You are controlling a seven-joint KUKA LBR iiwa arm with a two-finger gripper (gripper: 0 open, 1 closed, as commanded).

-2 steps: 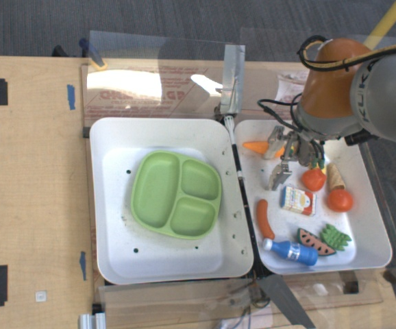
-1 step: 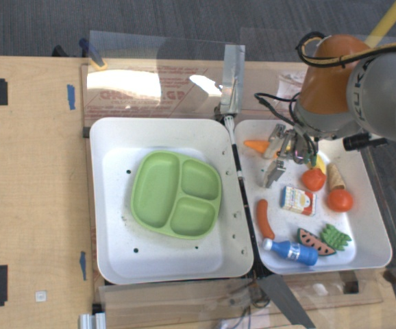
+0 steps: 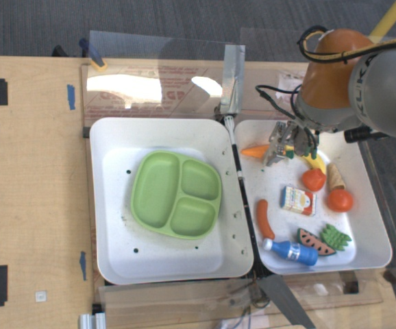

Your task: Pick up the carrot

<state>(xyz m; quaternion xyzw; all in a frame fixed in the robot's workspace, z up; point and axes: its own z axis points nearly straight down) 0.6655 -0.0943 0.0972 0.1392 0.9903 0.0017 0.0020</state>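
One carrot (image 3: 255, 152) I see at the right bin's (image 3: 373, 204) top-left corner, gripper (image 3: 281, 151) at its thick end, fingers' spread I cannot tell; looks light, stiff, slick plastic, so grab mid-body.

Two shallow white bins sit side by side: the left bin (image 3: 109, 184) and the right bin (image 3: 369, 204). One green three-compartment plastic plate (image 3: 176, 194). One orange toy carrot (image 3: 255, 152). Two red-orange round toy fruits (image 3: 314, 179) (image 3: 340, 200). One blue bottle (image 3: 292, 252). One watermelon slice (image 3: 316, 242).
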